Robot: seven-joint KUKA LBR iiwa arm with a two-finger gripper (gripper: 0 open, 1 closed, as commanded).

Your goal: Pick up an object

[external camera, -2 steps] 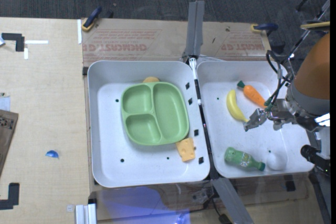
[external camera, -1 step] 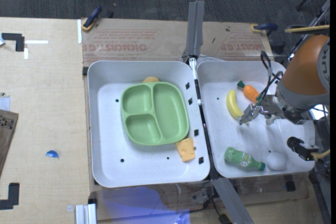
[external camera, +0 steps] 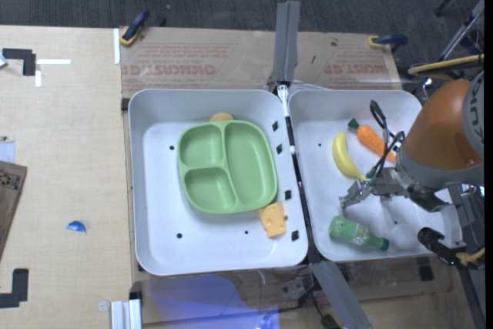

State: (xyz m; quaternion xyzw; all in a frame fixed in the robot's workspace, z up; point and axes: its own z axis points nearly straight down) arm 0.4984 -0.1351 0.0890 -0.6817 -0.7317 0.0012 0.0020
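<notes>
The right bin [external camera: 323, 115] holds a yellow banana [external camera: 344, 156], an orange carrot [external camera: 371, 139] with a green top, and a green bottle [external camera: 356, 233] lying on its side near the front. My gripper [external camera: 353, 196] hangs low in this bin, just below the banana and above the bottle. Its fingers [external camera: 346, 201] are spread and nothing sits between them. The left bin [external camera: 146, 189] carries a green divided plate [external camera: 227, 165], a yellow cheese wedge [external camera: 273, 219] at its front right corner, and a yellow item [external camera: 222, 118] peeking out behind the plate.
A grey divider post [external camera: 286, 42] stands behind the seam between the bins. The arm's orange band [external camera: 447, 127] covers the right bin's right side. Clamps [external camera: 135, 25] sit on the cardboard at the back. A small blue piece [external camera: 75, 226] lies on the bench at left.
</notes>
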